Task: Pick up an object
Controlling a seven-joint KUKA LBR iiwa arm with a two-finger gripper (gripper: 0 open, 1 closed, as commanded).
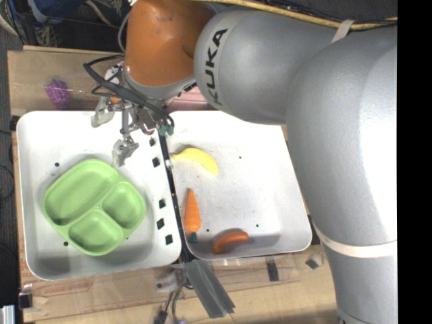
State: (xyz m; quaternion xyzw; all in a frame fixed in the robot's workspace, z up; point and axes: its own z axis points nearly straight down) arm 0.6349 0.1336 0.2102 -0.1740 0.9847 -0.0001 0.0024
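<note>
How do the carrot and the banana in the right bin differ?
The carrot is orange with a green end; the banana is yellow. The carrot lies along the bin divider, pointing up the view; the banana curves crosswise, higher up the view. Both look like toy food and lie loose in the right bin.

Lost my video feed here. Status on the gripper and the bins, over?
Gripper low over left bin, above green divided plate; nothing seen held. Banana, carrot, sausage lying in right bin. Nothing blocking them.
</note>
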